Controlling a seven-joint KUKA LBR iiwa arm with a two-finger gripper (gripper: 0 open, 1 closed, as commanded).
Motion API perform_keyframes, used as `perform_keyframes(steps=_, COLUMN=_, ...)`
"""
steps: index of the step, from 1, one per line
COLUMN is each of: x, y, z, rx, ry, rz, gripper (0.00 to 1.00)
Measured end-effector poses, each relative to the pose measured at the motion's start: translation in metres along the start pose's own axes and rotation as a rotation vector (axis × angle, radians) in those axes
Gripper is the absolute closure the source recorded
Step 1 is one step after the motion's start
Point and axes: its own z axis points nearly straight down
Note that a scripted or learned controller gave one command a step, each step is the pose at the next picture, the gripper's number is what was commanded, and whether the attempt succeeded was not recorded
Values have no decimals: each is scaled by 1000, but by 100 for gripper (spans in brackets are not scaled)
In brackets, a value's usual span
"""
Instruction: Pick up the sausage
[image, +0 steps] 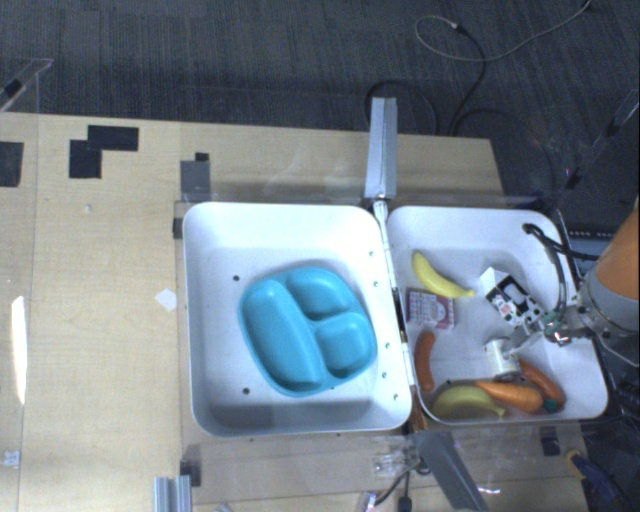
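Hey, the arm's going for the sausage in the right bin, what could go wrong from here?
1. The sausage lies close to the left wall of the right bin, so the gripper may strike that wall coming down.
2. Its lower end is near the greenish banana, which could get nudged or grabbed instead.
3. The gripper hangs nearer the carrot; closing there would likely take the wrong thing.

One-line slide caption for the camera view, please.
Gripper over the right bin, apart from the sausage; blue divided plate in the left bin.
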Motion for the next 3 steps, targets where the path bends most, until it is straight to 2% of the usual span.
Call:
perform_keyframes(steps=1, x=-14, y=-1, z=50, rx=-6, ry=-3, rz=-366, gripper=0)
perform_keyframes(steps=2, x=-14, y=3, z=37, rx=-14, ry=-8, rz=-367, gripper=100)
perform_keyframes(steps=3, x=-30, y=72, z=-21, rx=-1, ry=-1, rz=-205, gripper=100)
